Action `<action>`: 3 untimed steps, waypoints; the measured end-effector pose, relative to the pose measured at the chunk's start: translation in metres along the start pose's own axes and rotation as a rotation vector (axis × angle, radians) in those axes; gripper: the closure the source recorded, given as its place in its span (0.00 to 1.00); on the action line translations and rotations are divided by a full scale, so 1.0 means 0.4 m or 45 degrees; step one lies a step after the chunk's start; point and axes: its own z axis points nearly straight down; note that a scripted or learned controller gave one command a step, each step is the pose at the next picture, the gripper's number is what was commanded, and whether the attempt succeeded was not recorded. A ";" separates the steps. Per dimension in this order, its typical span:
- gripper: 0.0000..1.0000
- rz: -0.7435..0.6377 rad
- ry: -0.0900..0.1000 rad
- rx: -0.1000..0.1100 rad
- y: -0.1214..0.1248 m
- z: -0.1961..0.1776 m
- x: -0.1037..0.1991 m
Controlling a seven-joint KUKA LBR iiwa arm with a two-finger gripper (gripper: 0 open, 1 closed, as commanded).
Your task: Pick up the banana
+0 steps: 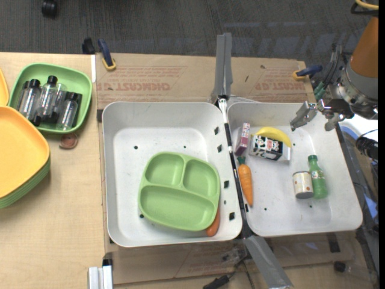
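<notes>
A yellow banana (275, 135) lies in the right bin (337, 215) near its far side, partly behind a black-and-white carton (268, 147) that rests against it. My gripper (315, 117) hangs over the bin's far right corner, to the right of the banana and apart from it. Its two fingers are spread, one at the left (300, 117) and one at the right (331, 120), with nothing between them.
The right bin also holds a purple packet (243, 138), a carrot (245, 183), a small can (303, 184) and a green bottle (317, 176). A green divided plate (179, 191) lies in the left bin (120, 161). Orange plates (21, 155) and a green tray of bottles (51, 97) sit at left.
</notes>
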 end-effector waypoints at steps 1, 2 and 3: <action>0.00 -0.280 0.000 -0.001 0.068 0.209 -0.002; 0.00 -0.511 -0.008 -0.028 0.159 0.358 -0.061; 0.00 -0.681 -0.004 -0.008 0.199 0.421 -0.053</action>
